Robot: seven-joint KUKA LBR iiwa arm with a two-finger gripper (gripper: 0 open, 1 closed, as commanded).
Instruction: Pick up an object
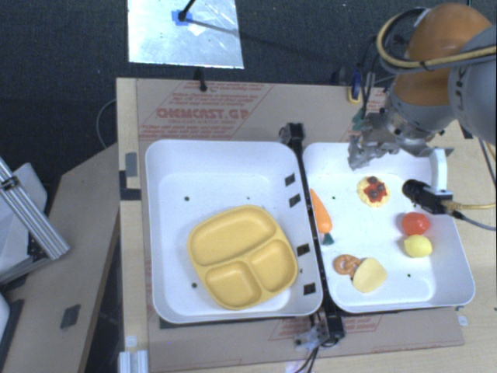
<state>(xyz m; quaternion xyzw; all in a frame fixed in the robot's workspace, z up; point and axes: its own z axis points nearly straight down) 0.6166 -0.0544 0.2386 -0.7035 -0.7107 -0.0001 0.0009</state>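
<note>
Claw [363, 155] of the grey arm hung over the far left part of the right bin [458, 274], dark and blurred against the white floor; I could not tell how it stood, and nothing showed in its grip. The orange band [444, 49] of the arm bulked above it at the upper right, with yellow cables looping beside it.

Around the claw the bin floor lay bare. Nearest it, toward the front and right, sat a small round pizza toy [374, 191] with a red and dark topping. A black cylinder [423, 194] attached to a white bracket reached in over the right bin's right rim, just beside the pizza.

Further forward in the same bin lay a red tomato [415, 223], and just in front of it a yellow lemon [418, 246]. Near the front lay a brown pretzel [346, 265] touching a pale yellow wedge [370, 275]. An orange carrot [321, 212] with a green tip lay along the bin's left wall, next to the black divider [307, 208] joining the two bins.

In the left bin [167, 208] rested one thing: a yellow sectioned tray [242, 255], set at a slant toward the front.

Both bins stood on a cardboard sheet with red print [202, 103] atop the bench [85, 231]. Beyond the bench, a silvery square panel [183, 20] lay on dark carpet.
</note>
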